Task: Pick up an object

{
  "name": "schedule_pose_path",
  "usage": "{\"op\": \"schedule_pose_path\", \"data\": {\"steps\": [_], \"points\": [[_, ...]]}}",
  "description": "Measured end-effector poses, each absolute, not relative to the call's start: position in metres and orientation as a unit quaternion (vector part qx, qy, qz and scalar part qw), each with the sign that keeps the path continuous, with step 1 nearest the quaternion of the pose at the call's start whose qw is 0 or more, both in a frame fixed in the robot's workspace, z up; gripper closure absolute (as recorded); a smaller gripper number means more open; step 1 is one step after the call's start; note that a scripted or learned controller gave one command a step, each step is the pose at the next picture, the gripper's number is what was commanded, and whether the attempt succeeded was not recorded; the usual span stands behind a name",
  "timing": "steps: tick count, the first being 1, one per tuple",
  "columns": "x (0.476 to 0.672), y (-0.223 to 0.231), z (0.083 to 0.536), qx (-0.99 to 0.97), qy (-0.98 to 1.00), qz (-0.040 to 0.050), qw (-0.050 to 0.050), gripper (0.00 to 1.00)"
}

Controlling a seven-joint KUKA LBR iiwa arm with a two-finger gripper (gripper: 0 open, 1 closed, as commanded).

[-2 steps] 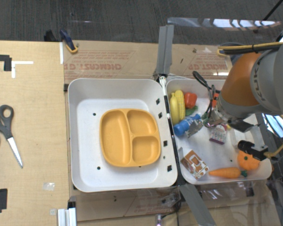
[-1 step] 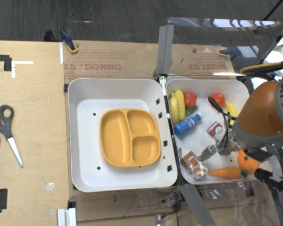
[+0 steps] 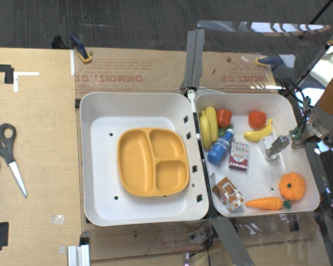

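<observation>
Objects for this pick all sit in the right bin (image 3: 297, 115), and you have no single named target, so watch which one the tool (image 3: 277, 147) ends up over. The tool hangs in the bin's right half, on bare white floor between the banana (image 3: 259, 133) above it and the pumpkin (image 3: 292, 186) below it. You can see nothing between its fingers; whether they stand wide or narrow cannot be told from this slant, since the metal reads as one pale block.

Your first risk is a close on nothing. The tool is over an open patch, near the banana but apart from it, and a straight descent from here would likely meet only the bin floor.

Your second risk is the banana itself. It is curved and lies just beside the red tomato (image 3: 257, 118); a grip that lands on its tip may squirt it sideways or nudge the tomato along with it.

Third, the crowd along the left wall: the corn (image 3: 209, 125), the red pepper (image 3: 224, 117), the blue bottle (image 3: 220, 148) and the small red carton (image 3: 239, 156) lie close together, so fingers may wedge on two things at once. The carrot (image 3: 265, 204) and the brown snack box (image 3: 228, 194) lie near the bottom rim, where a finger could strike the wall.

The left bin (image 3: 94, 148) carries a yellow divided plate (image 3: 154, 162), well apart from all this. Scissors (image 3: 9, 154) lie on the table (image 3: 33, 110) at far left and play no part.
</observation>
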State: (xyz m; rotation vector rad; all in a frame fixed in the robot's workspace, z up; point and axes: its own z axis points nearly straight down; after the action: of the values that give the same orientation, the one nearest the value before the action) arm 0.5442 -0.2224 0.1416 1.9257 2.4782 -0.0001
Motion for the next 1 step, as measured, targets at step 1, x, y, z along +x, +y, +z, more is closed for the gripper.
{"op": "schedule_pose_path", "data": {"steps": [1], "points": [[0.6056,-0.1542,0.0982,0.611,0.791,0.0032,0.005,0.0]]}}
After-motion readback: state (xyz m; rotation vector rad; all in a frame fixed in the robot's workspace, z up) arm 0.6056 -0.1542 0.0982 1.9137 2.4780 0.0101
